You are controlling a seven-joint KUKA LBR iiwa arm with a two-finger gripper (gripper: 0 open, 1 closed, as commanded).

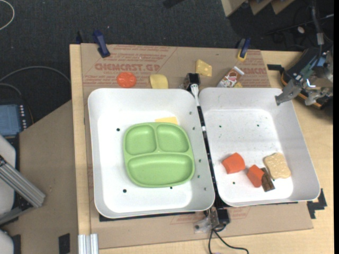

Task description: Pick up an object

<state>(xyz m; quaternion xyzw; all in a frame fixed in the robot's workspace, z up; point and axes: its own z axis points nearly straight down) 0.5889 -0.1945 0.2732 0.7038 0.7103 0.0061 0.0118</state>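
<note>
The right bin (249,118) holds an orange block (233,163), a smaller orange-red piece (255,174), a tan cracker-like piece (277,165) and a dark brown piece (267,183), all grouped near its front right. My gripper (286,95) hangs at the bin's far right corner, well behind these objects and apart from them. Nothing shows in its grasp. In the left bin (106,120) lies a green divided plate (158,154), with a flat yellow piece (167,120) just behind it.
On the cardboard behind the bins lie a red-orange round item (126,79), a yellow piece (158,81), a yellow wedge (203,67), a small packet (229,79) and a black item (192,80). Blue clamps (100,44) (243,47) grip the board's back edge.
</note>
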